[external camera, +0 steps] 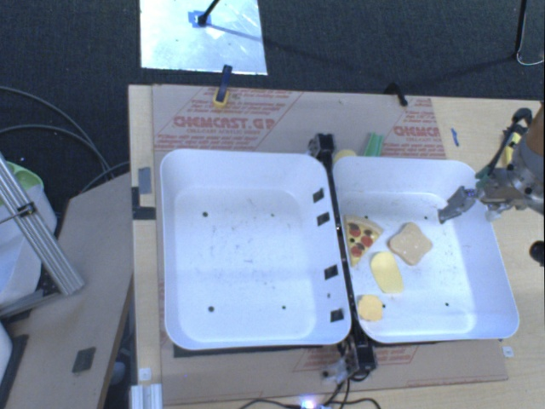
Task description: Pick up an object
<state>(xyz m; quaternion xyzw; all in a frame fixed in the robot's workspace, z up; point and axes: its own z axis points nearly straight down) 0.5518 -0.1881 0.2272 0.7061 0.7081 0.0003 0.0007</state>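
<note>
Here, nearest the viewer, the right bin holds four toy foods clustered toward its 9 o'clock side: a round yellow piece at the near edge, a pale yellow oval just beyond it, then a pizza slice beside the dividing wall and a toast slice at its 3 o'clock. The left bin sits alongside on the tabletop. Farther back, at the bin's 2 o'clock rim, the gripper hangs over bare floor, well apart from the toast, nothing between its fingers; whether they stand open or closed I cannot tell. Risk, as a judgement: a descent from here would meet empty plastic, and the flat, thin pieces could slide away from a pinch. The arm is cut off at the right edge, and the fingers blur into one dark shape.
</note>
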